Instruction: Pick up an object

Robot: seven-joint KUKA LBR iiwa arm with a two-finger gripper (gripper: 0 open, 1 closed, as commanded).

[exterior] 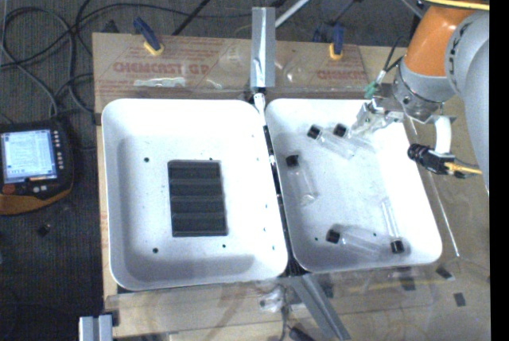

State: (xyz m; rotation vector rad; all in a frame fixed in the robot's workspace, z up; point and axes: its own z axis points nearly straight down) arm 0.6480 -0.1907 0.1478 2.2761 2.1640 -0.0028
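Two shallow white bins sit side by side on the worktop (111,69). The left bin (127,133) carries a black ribbed tray (197,198) lying flat near its middle. The right bin (413,228) holds several clear plastic vials with black caps, hard to make out against the white floor because their bodies are see-through.

One vial (328,138) lies on its side near the far wall, its black cap pointing toward the left bin; a second black cap (340,129) sits just beside it, close under the hand. A small black cap (292,160) lies alone near the divider, with a faint clear tube (307,182) just below it. Near the front wall another capped vial (351,237) lies on its side, and a further one (391,226) lies tilted near the front right corner, its cap toward the front.

The grey arm with its orange band (436,25) reaches in from the right. The hand (372,118) hangs over the far right part of the right bin, just beside the far vials. Whether its fingers are open or closed cannot be told, and nothing is plainly seen between them.

A teach pendant (32,160) rests on the floor to the left of the worktop.
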